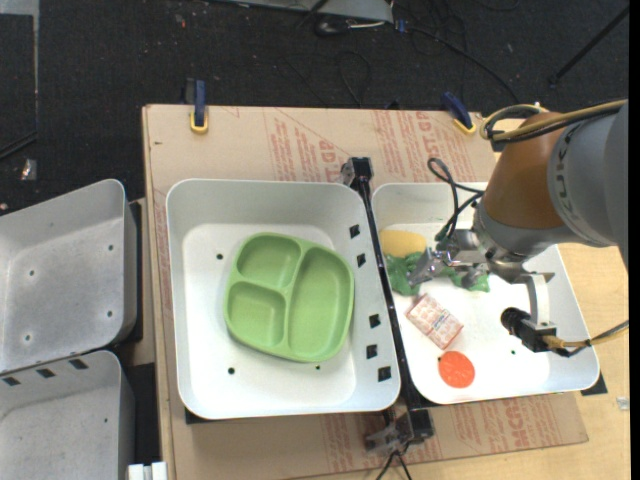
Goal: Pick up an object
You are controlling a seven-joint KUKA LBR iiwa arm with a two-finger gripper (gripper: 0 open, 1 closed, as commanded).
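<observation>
The gripper (437, 261) is low over the right bin (520, 368), in its upper left part, and from this angle nobody can tell whether the pincer is apart or together. Nothing can be seen clamped in it. Right beneath it lies a green crumpled thing (403, 273), poking out at the gripper's 9 o'clock and again at its 3 o'clock, so the gripper sits across it. At 11 o'clock, just beside it, is a yellow rounded thing (403, 240), touching the green one's upper edge. At 6 o'clock, near but apart, a red-and-white packet (433, 319) lies tilted on the bin floor. Further along the same 6 o'clock line sits an orange-red disc (457, 368), close to the bin's lower rim.

Moving outward, the arm (545, 183) comes in from 2 o'clock, its orange band above the wrist and the grey casing behind it.

Over at 9 o'clock, across the divider, the left bin (200, 268) holds a green divided plate (290, 296), three compartments, lying flat near the middle. Both bins rest on the brown bench (280, 148), with a blue-and-yellow clamp (199, 108) at the bench's far edge, around 10 o'clock.
</observation>
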